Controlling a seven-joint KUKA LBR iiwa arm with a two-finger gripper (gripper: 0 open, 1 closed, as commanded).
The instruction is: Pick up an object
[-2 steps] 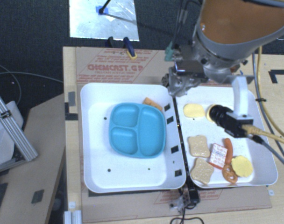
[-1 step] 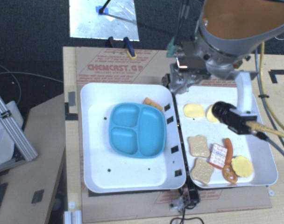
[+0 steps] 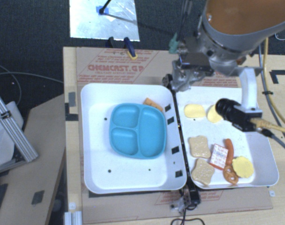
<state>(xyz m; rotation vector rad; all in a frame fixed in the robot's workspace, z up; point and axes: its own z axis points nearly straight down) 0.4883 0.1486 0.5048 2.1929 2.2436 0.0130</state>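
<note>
My gripper [image 3: 182,78] hangs over the back end of the divider between the two bins, under the grey wrist and orange band. The right bin [image 3: 266,161] holds the toy food: two pale yellow pieces [image 3: 194,110] at the back, two bread slices [image 3: 199,146], a red sausage [image 3: 228,148], a red-and-white packet [image 3: 219,156], a pretzel [image 3: 230,175] and a yellow round piece [image 3: 243,167]. The gripper is behind and to the left of all of them. Nothing shows in its grasp.
The left bin [image 3: 98,172] holds a blue divided plate [image 3: 137,130] with an orange cracker [image 3: 153,104] at its back edge. A black cylinder [image 3: 234,113] on the arm juts over the right bin's back. Cables run down the right side.
</note>
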